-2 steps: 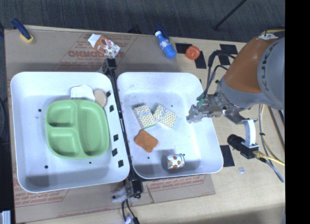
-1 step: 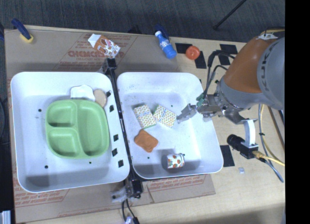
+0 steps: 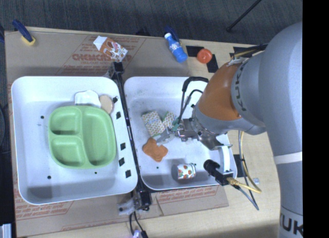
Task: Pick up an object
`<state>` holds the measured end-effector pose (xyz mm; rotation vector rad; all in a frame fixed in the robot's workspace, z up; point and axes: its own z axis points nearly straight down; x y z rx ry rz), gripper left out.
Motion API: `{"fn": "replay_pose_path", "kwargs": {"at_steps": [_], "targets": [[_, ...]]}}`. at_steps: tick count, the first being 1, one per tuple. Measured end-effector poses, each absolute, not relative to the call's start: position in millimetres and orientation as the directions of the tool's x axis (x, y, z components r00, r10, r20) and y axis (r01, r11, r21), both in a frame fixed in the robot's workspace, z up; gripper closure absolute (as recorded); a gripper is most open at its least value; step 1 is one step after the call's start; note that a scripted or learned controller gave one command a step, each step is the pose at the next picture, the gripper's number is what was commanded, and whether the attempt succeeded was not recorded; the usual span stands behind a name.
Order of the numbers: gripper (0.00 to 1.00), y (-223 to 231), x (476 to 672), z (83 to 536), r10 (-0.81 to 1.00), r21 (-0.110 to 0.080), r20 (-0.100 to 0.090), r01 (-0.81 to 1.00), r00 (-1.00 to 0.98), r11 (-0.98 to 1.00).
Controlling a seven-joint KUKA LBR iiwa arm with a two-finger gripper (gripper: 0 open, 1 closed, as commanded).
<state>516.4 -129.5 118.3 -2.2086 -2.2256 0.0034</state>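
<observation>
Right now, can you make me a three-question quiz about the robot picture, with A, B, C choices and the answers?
1. Where is the green divided plate?
A. in the left bin
B. in the right bin
C. on the cardboard behind the bins

2. How many sections does the green plate have?
A. one
B. three
C. six

3. How does the small printed can lie?
A. standing upright
B. on its side
C. held up in the air by the tool

Answers:
1. A, it sits on the floor of the left bin.
2. B, ridges split it into three hollows.
3. B, it lies flat near the front wall of the right bin, apart from the tool, which is lower down by the patterned packet.
</observation>
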Motion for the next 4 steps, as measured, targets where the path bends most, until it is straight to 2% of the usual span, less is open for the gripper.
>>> {"fn": "replay_pose_path", "kwargs": {"at_steps": [1, 2, 3, 4], "targets": [[0.0, -98.6, 597.1, 96.7, 1.0, 0.009, -0.001, 1.0, -0.008, 0.008], [1.0, -98.7, 597.0, 106.1, 1.0, 0.009, -0.001, 1.0, -0.012, 0.012], [1.0, -81.9, 565.4, 220.9, 1.0, 0.001, 0.0, 1.0, -0.006, 0.006], [1.0, -19.1, 487.5, 226.3, 1.0, -0.004, 0.001, 1.0, -0.008, 0.008]]}}
